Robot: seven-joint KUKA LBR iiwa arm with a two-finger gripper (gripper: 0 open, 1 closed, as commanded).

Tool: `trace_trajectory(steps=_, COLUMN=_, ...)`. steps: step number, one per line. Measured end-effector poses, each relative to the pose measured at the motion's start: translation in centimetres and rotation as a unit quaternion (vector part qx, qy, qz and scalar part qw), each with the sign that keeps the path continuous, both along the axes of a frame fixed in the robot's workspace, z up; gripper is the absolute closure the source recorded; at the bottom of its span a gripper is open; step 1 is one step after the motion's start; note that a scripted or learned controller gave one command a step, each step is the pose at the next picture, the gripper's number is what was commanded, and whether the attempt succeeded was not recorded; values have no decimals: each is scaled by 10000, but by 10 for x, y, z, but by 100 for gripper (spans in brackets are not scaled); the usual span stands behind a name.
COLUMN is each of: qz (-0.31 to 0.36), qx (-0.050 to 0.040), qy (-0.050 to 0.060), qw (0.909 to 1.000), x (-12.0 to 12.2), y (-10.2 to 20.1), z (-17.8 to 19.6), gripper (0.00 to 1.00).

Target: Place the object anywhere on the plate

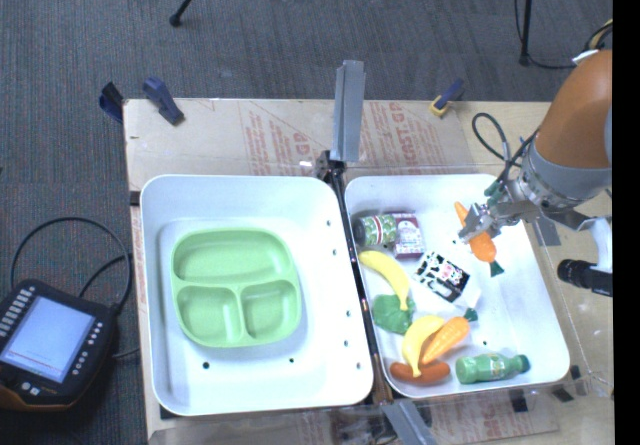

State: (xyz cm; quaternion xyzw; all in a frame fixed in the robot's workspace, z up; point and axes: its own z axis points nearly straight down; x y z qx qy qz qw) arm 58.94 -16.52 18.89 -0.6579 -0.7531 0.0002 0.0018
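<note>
One carrot [483, 246] hangs upright, tip pointing down.

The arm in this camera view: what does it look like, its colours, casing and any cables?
The arm enters from the right: a rounded orange band above a grey wrist section. A dark cable loops beside the wrist. Below it sits a small pincer of grey metal with teal-green parts. No markings are legible at this size.

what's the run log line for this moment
gripper: over right bin | holding: orange carrot | green plate: left bin, bare | phase: lift
</note>
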Motion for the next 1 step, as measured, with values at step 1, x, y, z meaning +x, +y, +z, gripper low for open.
trace_trajectory(steps=1, qz=1242, qx=-5, qy=-6, qw=9923, x=13, y=72, z=39, gripper=100)
